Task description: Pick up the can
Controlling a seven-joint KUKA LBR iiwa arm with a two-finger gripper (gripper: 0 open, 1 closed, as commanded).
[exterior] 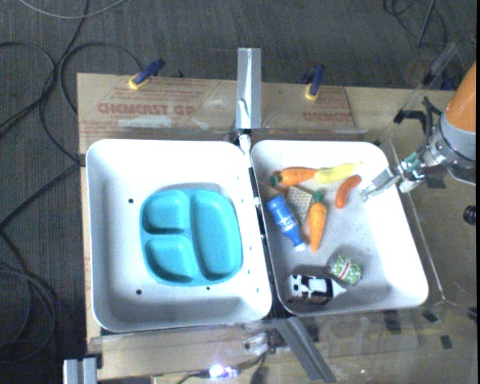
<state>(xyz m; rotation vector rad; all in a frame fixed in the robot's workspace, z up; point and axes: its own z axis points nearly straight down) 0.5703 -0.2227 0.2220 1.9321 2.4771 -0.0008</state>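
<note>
1. The can [346, 270] lies tipped on its side in the right bin [400, 246], toward the near edge, with green and white markings. Its label is too small to read.
2. The gripper [382, 183] sits over the far right corner of the right bin, well apart from the can. Nothing is between its fingers. Whether they are apart or together cannot be told; the tips read as one pale streak.
3. Just left of the can, a black and white object [310, 287] rests against the near wall. Its kind cannot be made out.
4. Bare bin floor lies right of the can and beyond it, up to the gripper; this is the largest free stretch in that bin.
5. The far left part of the right bin is crowded: an orange carrot [294, 176] and a yellow piece [337, 172] lie along the far wall, a small red-orange piece [347, 190] beside them, a second carrot [317, 222] and a blue bottle [284, 222] nearer the middle wall.
6. A pale patterned item [301, 202] is partly covered by the second carrot and cannot be identified.
7. The left bin [112, 182] holds a blue sectioned tray [192, 236] at its centre, with white margin on all sides.
8. The arm [466, 118] is cut off at the right side.
</note>
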